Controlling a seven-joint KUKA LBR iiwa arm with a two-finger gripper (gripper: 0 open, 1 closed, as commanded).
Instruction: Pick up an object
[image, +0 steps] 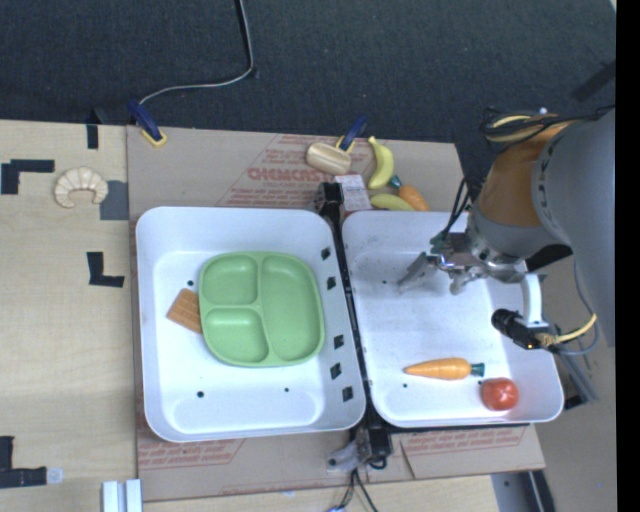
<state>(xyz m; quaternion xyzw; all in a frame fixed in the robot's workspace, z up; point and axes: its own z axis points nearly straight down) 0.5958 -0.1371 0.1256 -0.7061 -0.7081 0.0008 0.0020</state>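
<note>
1. Your best target looks like the carrot (437, 369). It lies in the right bin (420, 300), near the front wall, long axis running left-right with the green stem end toward the tomato (499, 394) just beside it in the corner.
2. The claw (432, 270) sits over the same bin's back half, fingers spread, nothing between them. So the carrot lies toward the front of the bin from it, well apart.
3. I'd guess you need to close across the short axis.
4. Left bin (160, 320) has a green divided plate (262, 307) over a brown cracker-like piece (184, 311).
5. Bananas (382, 172) sit on the worktop (50, 300) behind the bins.
</note>
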